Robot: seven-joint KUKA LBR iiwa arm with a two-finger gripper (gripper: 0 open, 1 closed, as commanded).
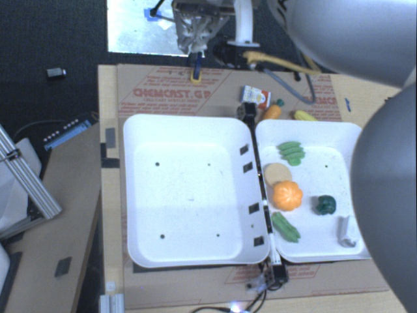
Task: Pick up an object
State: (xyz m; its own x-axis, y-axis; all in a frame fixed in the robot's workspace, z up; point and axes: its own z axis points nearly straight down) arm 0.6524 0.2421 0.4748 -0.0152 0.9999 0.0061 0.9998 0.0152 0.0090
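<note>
**Gripper parked high behind the bins, objects all in right bin**

Two-finger gripper [195, 47] hangs at top of view, above the cardboard sheet [169, 90] behind the left white bin [140, 194]. Fingers point down and look drawn close together at the tips, nothing seen between them. A small yellow-and-blue bit [195, 67] sits just under the tips; can't tell what it is.

Pickable things lie in the right white bin [352, 135]: round orange fruit [287, 195] near the divider, a tan round disc [277, 173] touching it above, a green ridged pod [292, 152] further back, a second green pod [285, 227] in front lying on a diagonal, a dark green chunky piece [325, 205] just right of the orange, and a grey bracket-like piece [346, 232] near the front right.

Key relation: every candidate lies forward and to the right of the jaws, well apart, across the divider.

The grey arm [345, 25] sweeps in from upper right, its bulk covering the right bin's far side.
</note>
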